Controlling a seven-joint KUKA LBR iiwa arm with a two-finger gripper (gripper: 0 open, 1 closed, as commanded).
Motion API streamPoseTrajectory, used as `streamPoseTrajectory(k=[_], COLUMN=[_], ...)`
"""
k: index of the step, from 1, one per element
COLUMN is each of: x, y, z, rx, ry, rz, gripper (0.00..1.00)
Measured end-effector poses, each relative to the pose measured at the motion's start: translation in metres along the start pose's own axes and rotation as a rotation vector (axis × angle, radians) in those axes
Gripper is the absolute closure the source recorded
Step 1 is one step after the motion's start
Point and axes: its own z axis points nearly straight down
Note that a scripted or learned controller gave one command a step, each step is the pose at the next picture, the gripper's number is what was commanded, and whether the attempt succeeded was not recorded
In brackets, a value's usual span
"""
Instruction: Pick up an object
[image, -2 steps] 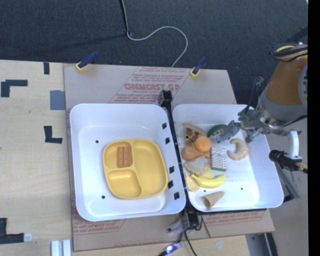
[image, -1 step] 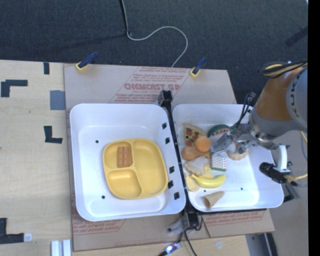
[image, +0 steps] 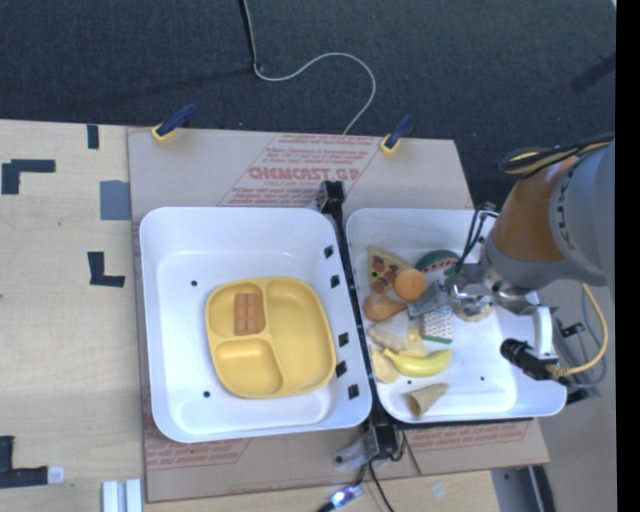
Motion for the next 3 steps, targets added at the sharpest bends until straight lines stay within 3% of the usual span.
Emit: streamPoseTrajectory(k=[1, 3], x=[0.001, -0.003], y=[0.000, 0.005], z=[-0.011, -0.097], rx=[0.001, -0.001], ry=[0.002, 0.002], rz=[-0.001, 0.000], gripper=[1.00, 1.00])
